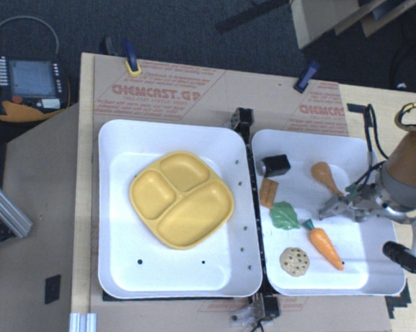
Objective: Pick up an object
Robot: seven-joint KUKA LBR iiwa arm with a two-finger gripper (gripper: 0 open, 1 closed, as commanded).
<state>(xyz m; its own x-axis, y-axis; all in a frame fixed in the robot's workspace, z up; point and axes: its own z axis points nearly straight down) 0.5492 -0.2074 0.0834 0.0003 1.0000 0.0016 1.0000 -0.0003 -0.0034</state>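
Toys crowd the right bin (371, 281): a carrot (327, 248), green leaf (285, 215), cookie (294, 261), black block (275, 164), brown block (268, 193) and a wooden piece (326, 176). The gripper (334, 207) hovers, spread open and empty, just above the carrot. A yellow divided plate (182, 198) sits in the left bin (113, 262), with bare floor around it.

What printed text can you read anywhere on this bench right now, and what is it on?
"CHEMCAST G.P": red print on the brown board behind the left bin; last letters uncertain.
"CHEMCAS...": the same print at the board's back right, cut off.
Smaller red lines around both: too blurred to read.
Handheld screen, far left: unreadable.
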